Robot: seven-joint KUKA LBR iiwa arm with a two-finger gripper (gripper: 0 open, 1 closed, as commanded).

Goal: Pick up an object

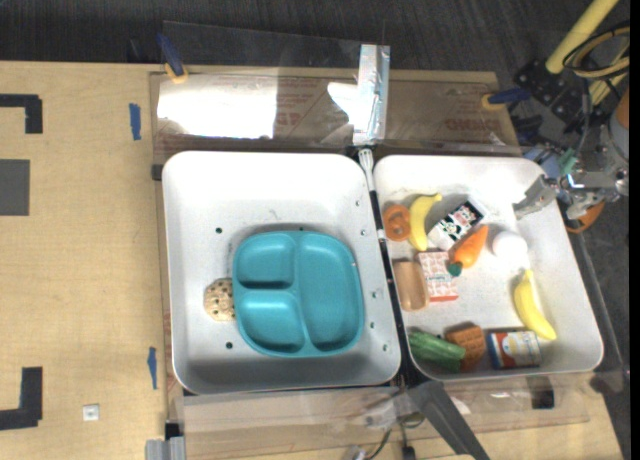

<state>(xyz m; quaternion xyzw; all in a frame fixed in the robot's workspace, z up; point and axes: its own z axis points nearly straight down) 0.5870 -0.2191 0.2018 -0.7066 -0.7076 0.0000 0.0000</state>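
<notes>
The right bin (560,248) holds several toy foods. A small banana (422,216), an orange round fruit (397,222) and a black-and-white box (460,220) lie at its upper left. A carrot (468,246) rests beside a white egg (508,245). Below them sit a pink-and-white carton (437,276) and a brown bread piece (409,284). A larger banana (533,305) is at the right, and a green vegetable (436,348) and a red-labelled can (515,348) are along the front. My gripper (538,196) hangs at the bin's upper right rim, above and right of the egg, with nothing seen in it.
The left bin (190,198) carries a teal divided plate (297,291) with a cookie (219,299) at its left side. A clear plastic sheet (270,98) stands behind the bins. Cables and a yellow tube (590,18) crowd the upper right.
</notes>
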